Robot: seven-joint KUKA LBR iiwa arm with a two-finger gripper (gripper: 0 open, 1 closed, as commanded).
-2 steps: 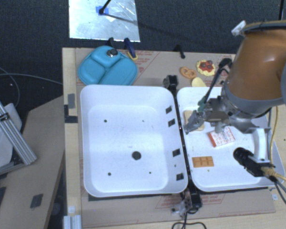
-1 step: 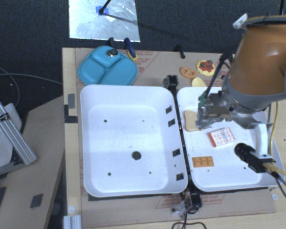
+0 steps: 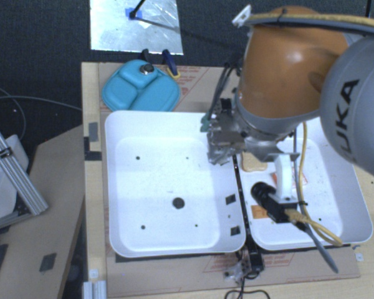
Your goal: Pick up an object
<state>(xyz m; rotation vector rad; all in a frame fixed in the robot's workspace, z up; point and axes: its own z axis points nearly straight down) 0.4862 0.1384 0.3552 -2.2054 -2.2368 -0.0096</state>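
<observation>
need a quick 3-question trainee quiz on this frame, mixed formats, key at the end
1. True or false: the light blue plastic container lies inside the left white bin.
2. Multiple choice: the tool hangs A) over the left bin's near left corner, B) close to the seam where the two bins meet, C) beyond the bench's far right edge.
3. Fill in: the pale tan flat piece, partly hidden by the arm, lies in the ___ of the two bins.

Key: 1 false, it sits behind that bin. 2 B. 3 right white bin.
</observation>
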